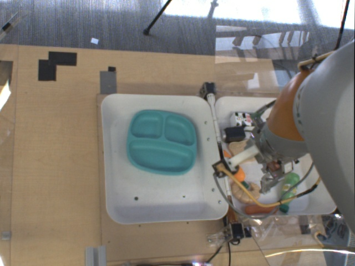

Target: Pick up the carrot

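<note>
The carrot (pixel 257 208), a long orange piece with a green end, lies along the near wall of the right bin (pixel 319 204). My gripper (pixel 268 180) hangs just above and behind it, among the clutter, and the grey arm with its orange band covers much of that bin. Nothing is visibly held.
A teal divided plate (pixel 162 141) rests in the left bin (pixel 166 206). In the right bin, a small orange piece (pixel 239 175), a tan item (pixel 242 190), a green item (pixel 289 183) and a white patterned item (pixel 241 117) crowd around the gripper.
</note>
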